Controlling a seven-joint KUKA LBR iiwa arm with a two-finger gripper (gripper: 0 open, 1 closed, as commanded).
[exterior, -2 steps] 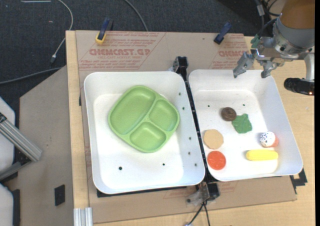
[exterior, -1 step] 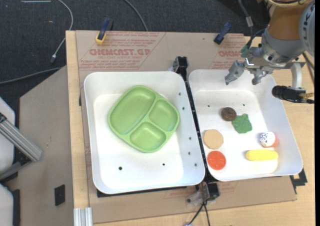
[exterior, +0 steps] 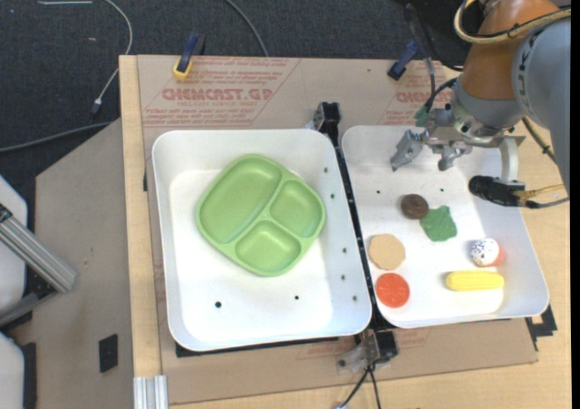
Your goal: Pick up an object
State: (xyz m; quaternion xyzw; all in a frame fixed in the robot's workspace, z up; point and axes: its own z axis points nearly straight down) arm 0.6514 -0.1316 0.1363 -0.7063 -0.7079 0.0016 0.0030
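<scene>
In the right bin lie a dark brown round piece, a green leafy piece, a tan disc, a red-orange disc, a yellow bar and a small white ball with orange spots. My gripper hangs over the bin's far part, above and behind the brown piece. Its fingers are spread apart with nothing between them.
The left bin holds a light green divided plate. Brown cardboard lies under both bins, with blue clamps at its far edge. Cables run over the dark floor behind.
</scene>
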